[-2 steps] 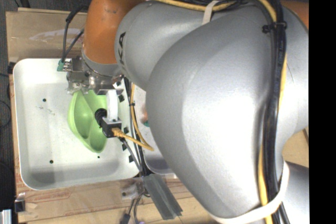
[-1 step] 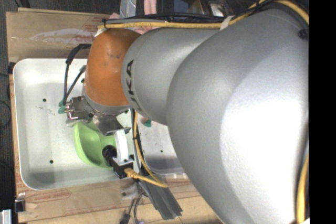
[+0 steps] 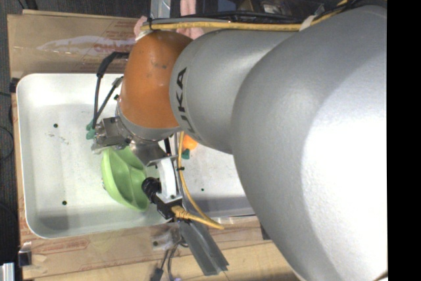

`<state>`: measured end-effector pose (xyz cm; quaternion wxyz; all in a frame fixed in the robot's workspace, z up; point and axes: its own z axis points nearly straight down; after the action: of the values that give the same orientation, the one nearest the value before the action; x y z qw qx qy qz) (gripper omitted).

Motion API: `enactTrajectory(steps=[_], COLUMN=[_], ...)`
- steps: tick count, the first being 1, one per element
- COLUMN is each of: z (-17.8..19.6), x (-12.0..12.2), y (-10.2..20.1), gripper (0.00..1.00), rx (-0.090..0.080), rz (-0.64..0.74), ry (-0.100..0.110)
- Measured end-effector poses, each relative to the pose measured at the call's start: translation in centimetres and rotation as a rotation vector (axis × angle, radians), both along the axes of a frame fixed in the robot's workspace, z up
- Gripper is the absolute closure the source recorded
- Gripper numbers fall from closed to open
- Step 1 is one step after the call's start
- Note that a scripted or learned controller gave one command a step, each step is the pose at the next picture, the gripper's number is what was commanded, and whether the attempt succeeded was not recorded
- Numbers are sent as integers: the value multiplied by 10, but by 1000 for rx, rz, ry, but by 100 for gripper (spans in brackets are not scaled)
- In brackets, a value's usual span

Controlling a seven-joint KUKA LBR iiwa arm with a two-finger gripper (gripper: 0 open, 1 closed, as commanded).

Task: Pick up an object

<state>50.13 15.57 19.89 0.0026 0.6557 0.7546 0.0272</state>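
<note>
Gripper (image 3: 112,141) over green object (image 3: 122,181) in left bin (image 3: 39,141); grip state cannot be told; risk: object slides aside, grasp misses

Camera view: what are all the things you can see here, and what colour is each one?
bin: one, white, on the left of the bench, shallow, with a few dark specks on its floor.
green thing: one, light green, rounded like a bowl or cup, lying in the bin near its lower edge, right under the arm's wrist.
small orange thing: one, orange, peeking out just beside the arm; too hidden to name.
pink thing: one, pink, at the top edge behind the arm; mostly hidden.
cardboard: brown sheet along the top of the bin.
cable: one, yellow, running down from the wrist.
arm: one, grey with an orange band, reaching in from the right.
gripper: one, metal, low over the bin next to the green thing.
</note>
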Motion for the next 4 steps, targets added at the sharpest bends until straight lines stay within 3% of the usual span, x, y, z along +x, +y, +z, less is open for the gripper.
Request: enactTrajectory(steps=[1,2,3,4], z=[-7,1,9,-4], x=[-12,-11,144,107], y=[2,4,52,21], gripper=[100,100,100,100], rx=[10,9,-41,-30], rz=[50,55,-49,-35], ry=[-23,-20,51,39])
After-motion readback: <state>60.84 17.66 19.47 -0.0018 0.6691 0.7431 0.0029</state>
